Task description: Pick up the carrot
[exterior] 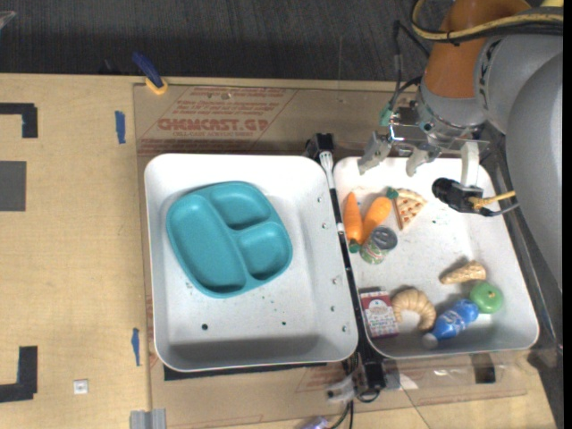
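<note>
Two carrots (365,216) at right bin's (514,266) left wall; tool (399,157) spread wide, holding nothing, hovering at far edge. Straddle one carrot only.

I see a blue tray (229,236) with three parts lying in the left white bin (179,329). In the right white bin (514,266) lie a pizza slice (409,207), a croissant (413,306), a small pink box (380,315), a blue bottle (452,321) and a green round toy (487,298).
</note>
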### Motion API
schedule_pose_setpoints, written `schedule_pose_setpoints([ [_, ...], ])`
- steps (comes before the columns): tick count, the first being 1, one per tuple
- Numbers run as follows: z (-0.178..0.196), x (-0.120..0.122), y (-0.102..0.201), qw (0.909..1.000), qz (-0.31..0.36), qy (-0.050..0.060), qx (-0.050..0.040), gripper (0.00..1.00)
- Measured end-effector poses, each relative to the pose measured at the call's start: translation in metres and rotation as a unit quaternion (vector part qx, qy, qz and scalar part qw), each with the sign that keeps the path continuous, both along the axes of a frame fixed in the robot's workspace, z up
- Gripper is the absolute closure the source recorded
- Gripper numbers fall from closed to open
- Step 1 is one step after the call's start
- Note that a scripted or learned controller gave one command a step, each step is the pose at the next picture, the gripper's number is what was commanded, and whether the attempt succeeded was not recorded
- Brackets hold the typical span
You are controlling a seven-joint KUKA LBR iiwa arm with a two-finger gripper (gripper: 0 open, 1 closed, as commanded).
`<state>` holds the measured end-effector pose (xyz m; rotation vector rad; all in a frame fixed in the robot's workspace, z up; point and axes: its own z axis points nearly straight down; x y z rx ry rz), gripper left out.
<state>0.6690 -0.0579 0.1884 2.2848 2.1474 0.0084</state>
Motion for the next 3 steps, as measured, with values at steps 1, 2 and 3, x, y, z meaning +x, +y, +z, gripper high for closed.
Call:
schedule_pose_setpoints([
  [1,-0.054,-0.064,-0.057,1.0000,0.003,0.007,-0.0005,0.00],
  [2,-0.084,-0.026,-0.042,0.9998,-0.018,-0.003,-0.0014,0.00],
  [3,-0.068,-0.021,-0.042,0.9998,-0.016,-0.011,-0.0042,1.00],
])
